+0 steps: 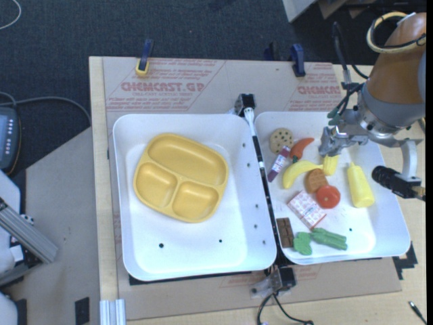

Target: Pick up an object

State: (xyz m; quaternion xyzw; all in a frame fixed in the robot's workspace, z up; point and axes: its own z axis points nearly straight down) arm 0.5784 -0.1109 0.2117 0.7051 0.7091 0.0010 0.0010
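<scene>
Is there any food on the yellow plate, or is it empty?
Empty. The yellow plate in the left bin shows three bare compartments; the toy food all lies in the right bin.

"CHEMCAST GP" in red on board [169, 85]

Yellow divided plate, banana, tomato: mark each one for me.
yellow divided plate [180, 176]: camera view, centre where the dividers meet.
banana [298, 172]: camera view, middle of its curve.
tomato [328, 196]: camera view, top of its round body.
</scene>
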